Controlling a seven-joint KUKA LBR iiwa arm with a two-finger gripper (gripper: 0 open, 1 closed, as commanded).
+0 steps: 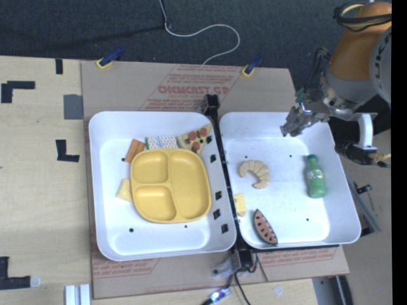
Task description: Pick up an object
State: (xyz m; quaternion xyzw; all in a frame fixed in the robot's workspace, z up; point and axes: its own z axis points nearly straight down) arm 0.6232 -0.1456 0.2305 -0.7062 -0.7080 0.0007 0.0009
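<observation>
Two white bins side by side on the bench, left bin and right bin. Biggest thing by far: yellow divided plate sitting in the left bin, with a few small bits tucked round its upper and left edges – pizza slice near the divider, orange stick, pale yellow wedge.

Over in the right bin, well spread out: croissant left of middle, green bottle lying near the right wall, watermelon slice down at the front edge, small cheese cube right against the divider.

Arm coming in from the right, gripper hanging over the back of the right bin, near the rim. Nothing visibly between the fingers. Jaws: honestly can't tell from this angle whether spread or pressed together, too dark and small.

Progress-wise: looks like basically nothing done yet. Every object lying flat in a bin, none lifted. Still left: choose a target, get down onto it, close, lift. Croissant and bottle probably the closest candidates, both apart from the gripper. Bottle maybe prone to rolling, just a guess.
</observation>
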